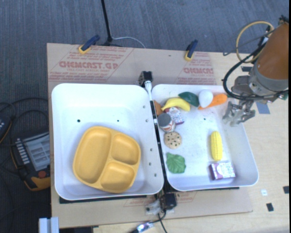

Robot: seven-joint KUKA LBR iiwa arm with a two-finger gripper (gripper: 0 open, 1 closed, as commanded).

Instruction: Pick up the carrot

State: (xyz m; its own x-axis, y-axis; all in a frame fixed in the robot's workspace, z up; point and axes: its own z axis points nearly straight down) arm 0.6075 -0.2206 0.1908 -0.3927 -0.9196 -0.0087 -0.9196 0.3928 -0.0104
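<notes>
Hovering over the right bin's (250,176) far right edge, the gripper (236,114) holds nothing; whether it is open or closed I cannot tell. The carrot (216,100) lies at the bin's far side, touching a white egg (205,98), near the gripper but apart from it.

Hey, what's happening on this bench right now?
A robot arm reaches in from the right, its gripper over the right bin's right edge, holding nothing. The carrot it's after lies untouched at the bin's top, beside a white egg. A yellow divided plate sits in the left bin.
</notes>
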